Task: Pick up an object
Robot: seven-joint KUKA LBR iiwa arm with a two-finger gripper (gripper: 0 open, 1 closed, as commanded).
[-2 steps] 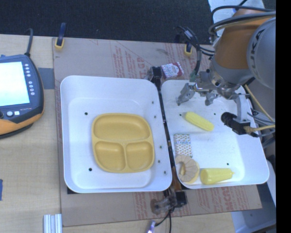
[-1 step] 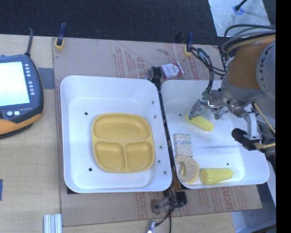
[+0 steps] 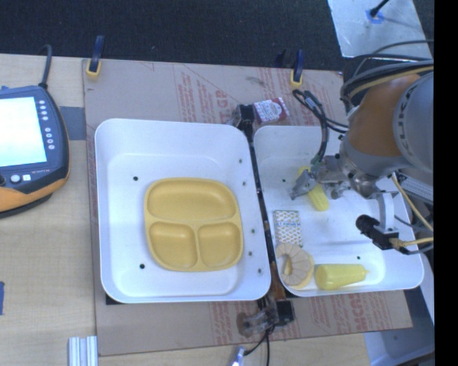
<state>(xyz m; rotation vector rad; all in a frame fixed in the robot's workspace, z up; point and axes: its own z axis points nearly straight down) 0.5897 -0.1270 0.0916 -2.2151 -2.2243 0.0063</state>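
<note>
My gripper [image 3: 314,184] hangs low over the upper middle of the right bin [image 3: 412,280], at the end of the grey arm with the orange band [image 3: 382,113]. A small yellow block [image 3: 318,199] lies right under the gripper's tip, partly covered by it. I cannot tell whether it is held. Lower in the same bin lie a white patterned packet [image 3: 288,224], a round beige ring-shaped piece [image 3: 295,265] and a yellow cylinder [image 3: 340,275] on its side.
The left bin [image 3: 118,204] holds a yellow divided tray [image 3: 192,223]. A teach pendant [image 3: 19,147] lies at the far left of the bench. A small red-labelled packet [image 3: 269,110] sits behind the bins. Black cables [image 3: 382,233] hang by the arm's wrist.
</note>
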